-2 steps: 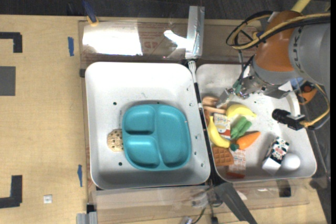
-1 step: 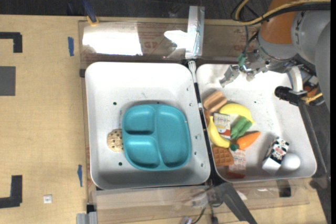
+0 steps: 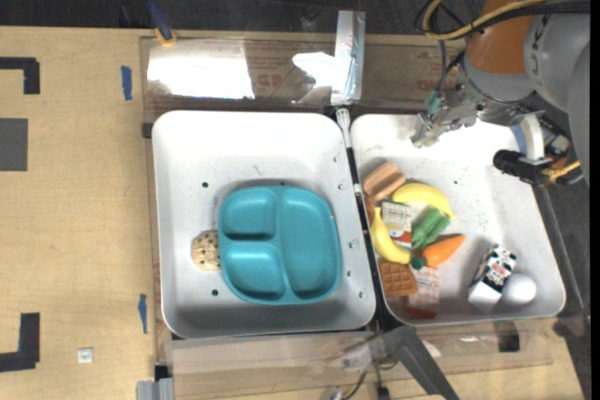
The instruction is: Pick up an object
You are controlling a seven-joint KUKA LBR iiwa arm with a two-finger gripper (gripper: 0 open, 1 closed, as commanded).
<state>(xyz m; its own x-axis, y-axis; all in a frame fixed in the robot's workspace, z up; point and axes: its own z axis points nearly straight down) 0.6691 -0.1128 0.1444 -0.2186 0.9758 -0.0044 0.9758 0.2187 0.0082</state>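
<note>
Gripper (image 3: 433, 128) hangs over the far edge of the right bin (image 3: 473, 164), near that bin's back left corner, at the end of the grey arm (image 3: 553, 51) with its orange band (image 3: 511, 28). The fingers look small and blurred from this height; whether they are apart or closed cannot be told, and nothing can be seen between them.

The task's things lie well apart from the gripper, piled against the right bin's left wall. A banana (image 3: 403, 220) curves round the pile, with a small labelled pack (image 3: 397, 218) on top of it. A brown slab (image 3: 382, 179) touches the banana's far end. A green piece (image 3: 430, 226) rests against a carrot (image 3: 442, 249) just right of the banana. A waffle (image 3: 397, 278) sits at the near end, touching a flat printed packet (image 3: 427, 286). Near the bin's front right corner a black-and-white carton (image 3: 497, 269) leans beside a white ball (image 3: 520, 289).

The left bin (image 3: 187, 145) holds a teal tray (image 3: 278, 243) with three compartments, set near its middle. A cookie (image 3: 205, 250) lies against the tray's left edge.

Cardboard (image 3: 66, 201) covers the bench to the left. A clear panel (image 3: 244, 70) stands behind the left bin.
</note>
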